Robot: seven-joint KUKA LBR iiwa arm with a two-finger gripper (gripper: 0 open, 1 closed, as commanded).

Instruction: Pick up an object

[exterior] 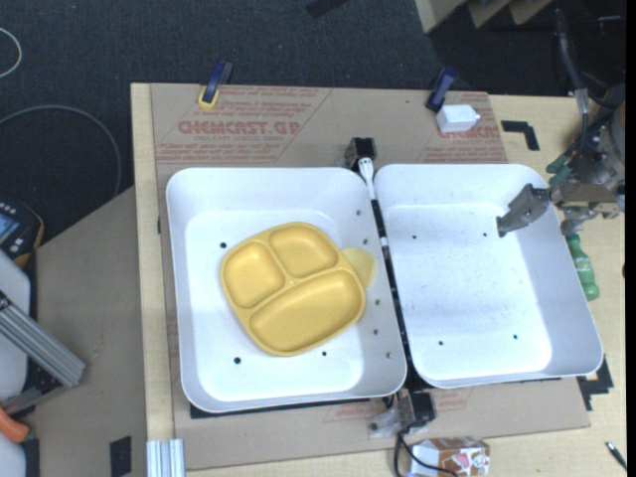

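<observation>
A yellow divided plate (pixel 291 286) with three compartments lies in the left bin (pixel 194 217), tilted slightly. A smaller pale yellow piece (pixel 360 263) sticks out from under its right edge. My gripper (pixel 544 217) hangs over the upper right part of the right bin (pixel 467 326), far from the plate. Its fingers stand open, one dark finger (pixel 519 210) pointing left over the bin floor, and nothing is between them.
A thin green object (pixel 585 274) lies along the right bin's right rim, just below the gripper. A white block (pixel 457 118) and a blue clamp (pixel 440 89) sit on the cardboard behind the bins. A yellow-tipped clamp (pixel 212 87) is at back left.
</observation>
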